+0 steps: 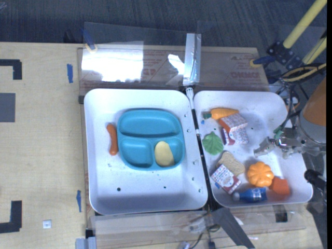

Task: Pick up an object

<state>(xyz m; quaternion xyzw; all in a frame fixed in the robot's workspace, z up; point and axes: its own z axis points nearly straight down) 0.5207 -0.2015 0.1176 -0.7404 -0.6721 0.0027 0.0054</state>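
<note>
In the camera view, the gripper, whose state cannot be told, is seen at three o'clock in the right bin, where the orange pumpkin at its five o'clock could be bumped away.

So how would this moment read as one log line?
claw: over right bin, nothing held | nearest: toy pumpkin | blue tray: yellow item

Bench, light wood w/ black marks; clear sheet behind bins; blue tape at left; yellow pole upper right.
</note>
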